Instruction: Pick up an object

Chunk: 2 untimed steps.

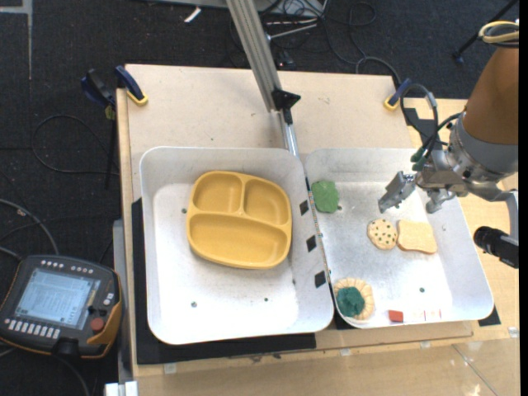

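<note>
The right bin (462, 304) holds a green lump (325, 195) by its left wall, a round chocolate-chip cookie (382, 234), a slice of toast (417, 237) beside the cookie, and a green-and-tan round piece (353, 298) at the front left. A small red piece (397, 315) lies near the front edge. My gripper (415, 198) hangs open just above and behind the cookie and toast, with nothing between its fingers. A yellow divided plate (241, 219) lies in the left bin (165, 304).
A slanted metal pole (260, 48) runs from the top down to the wall between the bins. Clamps (130, 85) (398, 96) sit at the bench's back corners. A teach pendant (58, 304) lies off the bench at the lower left.
</note>
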Motion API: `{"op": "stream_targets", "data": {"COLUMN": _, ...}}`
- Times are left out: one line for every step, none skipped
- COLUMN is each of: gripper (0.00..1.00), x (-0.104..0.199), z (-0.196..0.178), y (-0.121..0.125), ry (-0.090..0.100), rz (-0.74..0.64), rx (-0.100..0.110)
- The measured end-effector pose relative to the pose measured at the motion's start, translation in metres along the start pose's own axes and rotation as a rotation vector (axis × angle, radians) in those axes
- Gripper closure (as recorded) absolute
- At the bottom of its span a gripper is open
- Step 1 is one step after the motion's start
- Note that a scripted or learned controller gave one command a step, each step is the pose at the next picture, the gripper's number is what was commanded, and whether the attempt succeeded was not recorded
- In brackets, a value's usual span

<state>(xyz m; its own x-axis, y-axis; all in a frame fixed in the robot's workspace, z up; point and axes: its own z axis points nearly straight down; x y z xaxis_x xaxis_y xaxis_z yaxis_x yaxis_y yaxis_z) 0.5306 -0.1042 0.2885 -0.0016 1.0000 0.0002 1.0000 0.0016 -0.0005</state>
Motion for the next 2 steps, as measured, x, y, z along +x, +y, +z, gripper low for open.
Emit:
{"op": "stream_targets", "data": {"gripper": 0.00, "x": 0.000, "z": 0.000, "y": 0.000, "ry": 0.000, "rz": 0.001, "rx": 0.000}}
{"op": "stream_targets", "data": {"gripper": 0.00, "x": -0.002, "z": 0.048, "y": -0.009, "ry": 0.000, "rz": 0.002, "rx": 0.004}}
